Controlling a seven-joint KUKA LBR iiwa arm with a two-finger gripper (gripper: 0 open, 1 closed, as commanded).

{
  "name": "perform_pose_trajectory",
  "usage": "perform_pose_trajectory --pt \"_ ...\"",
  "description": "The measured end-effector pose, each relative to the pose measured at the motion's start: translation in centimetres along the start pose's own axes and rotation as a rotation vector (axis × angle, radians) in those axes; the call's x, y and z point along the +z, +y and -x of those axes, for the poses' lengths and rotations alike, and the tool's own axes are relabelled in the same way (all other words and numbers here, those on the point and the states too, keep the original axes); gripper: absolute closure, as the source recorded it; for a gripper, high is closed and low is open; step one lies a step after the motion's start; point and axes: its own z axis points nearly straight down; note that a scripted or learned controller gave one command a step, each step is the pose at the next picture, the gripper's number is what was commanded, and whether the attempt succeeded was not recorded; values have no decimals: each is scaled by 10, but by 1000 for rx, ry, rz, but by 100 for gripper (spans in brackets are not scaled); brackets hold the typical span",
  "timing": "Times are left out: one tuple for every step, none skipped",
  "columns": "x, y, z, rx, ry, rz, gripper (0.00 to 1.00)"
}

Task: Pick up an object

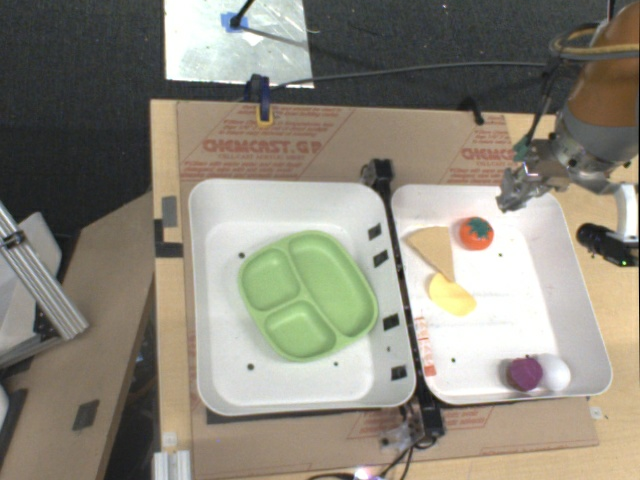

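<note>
Two bins: left bin carries one green divided plate; right bin carries four items.
Items: one tomato, one tan wedge, one yellow piece, one purple ball against a white one.
Wedge axis: long axis upper left to lower right, narrow tip toward the yellow piece.
Open room: bare floor through the right bin's middle and right side.
My gripper: over the right bin's upper edge, upper right of the tomato; whether clenched or released I cannot tell.

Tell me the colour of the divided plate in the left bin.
Light green. The divided plate shows clearly in the camera view, lying in the left bin.
</note>
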Motion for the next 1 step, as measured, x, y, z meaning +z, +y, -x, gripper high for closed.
perform_pose_trajectory --pt "13 -15 -48 0 0 -1 100"
